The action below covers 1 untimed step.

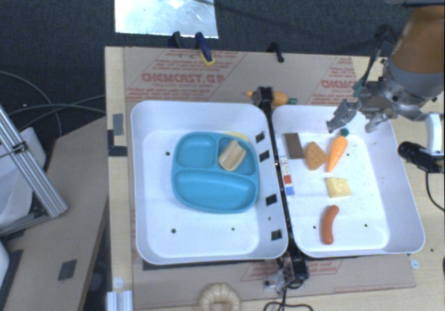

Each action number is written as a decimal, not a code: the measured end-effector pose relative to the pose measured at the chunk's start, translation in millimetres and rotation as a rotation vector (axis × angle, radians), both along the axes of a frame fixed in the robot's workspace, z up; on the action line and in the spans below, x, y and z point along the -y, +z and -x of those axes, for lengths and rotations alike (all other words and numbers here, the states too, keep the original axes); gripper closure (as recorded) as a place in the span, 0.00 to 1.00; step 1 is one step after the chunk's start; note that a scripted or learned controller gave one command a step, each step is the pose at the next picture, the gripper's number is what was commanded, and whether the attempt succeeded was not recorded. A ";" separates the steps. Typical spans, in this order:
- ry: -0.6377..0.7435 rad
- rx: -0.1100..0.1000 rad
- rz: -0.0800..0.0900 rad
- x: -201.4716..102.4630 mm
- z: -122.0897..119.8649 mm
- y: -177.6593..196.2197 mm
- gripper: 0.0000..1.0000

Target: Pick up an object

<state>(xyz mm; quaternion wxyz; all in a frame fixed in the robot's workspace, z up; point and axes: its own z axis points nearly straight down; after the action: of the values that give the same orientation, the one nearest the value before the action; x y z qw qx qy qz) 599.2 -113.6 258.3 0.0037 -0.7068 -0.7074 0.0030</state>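
Gripper (pixel 356 116) poised above the far edge of the right bin (pixel 400 222), its fingers spread and holding nothing; toy carrot (pixel 336 152) lies just below it, beside a waffle piece (pixel 315 156), with cheese wedge (pixel 338 186) and sausage (pixel 329 224) nearer. Approach stage, by the look of it: the next move calls for descending over the carrot and closing

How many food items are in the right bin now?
5: brown slab upper left, waffle beside it, carrot right of that, cheese mid-bin, sausage nearest. None looks hidden.
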 end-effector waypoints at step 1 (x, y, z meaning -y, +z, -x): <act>0.002 0.011 0.001 -0.1 -2.0 6.2 0.00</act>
<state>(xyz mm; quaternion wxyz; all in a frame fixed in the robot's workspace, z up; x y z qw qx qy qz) 601.2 -113.5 264.5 -0.0006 -0.7061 -0.7081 -0.0003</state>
